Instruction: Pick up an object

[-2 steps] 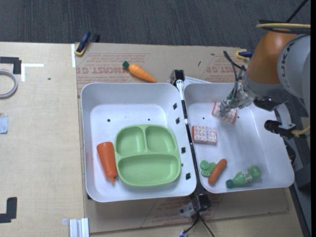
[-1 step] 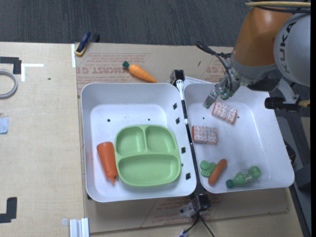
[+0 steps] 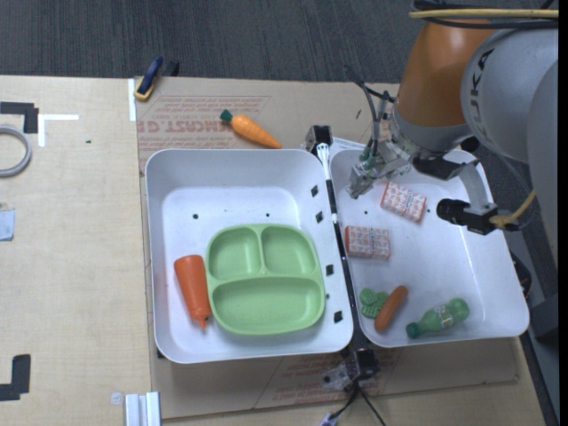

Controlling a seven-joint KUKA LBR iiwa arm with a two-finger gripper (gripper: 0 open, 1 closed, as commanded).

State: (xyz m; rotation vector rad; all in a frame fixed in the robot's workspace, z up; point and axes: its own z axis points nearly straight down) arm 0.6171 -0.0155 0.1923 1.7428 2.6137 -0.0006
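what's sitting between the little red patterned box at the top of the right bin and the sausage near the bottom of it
In the camera view, another small red-and-white patterned box lies between the upper patterned box and the brown sausage, slightly left of the line joining them; bare white bin floor surrounds it.

Dark carpet (image 3: pixel 222 20), pale wooden bench (image 3: pixel 71 264)

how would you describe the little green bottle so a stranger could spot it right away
Start at the right-hand shallow white bin of the two, and go to its near right corner. The small green plastic bottle lies there on its side. Just to its left lie an orange sausage-shaped toy and a green leafy piece; only the bottle has a cap and label.
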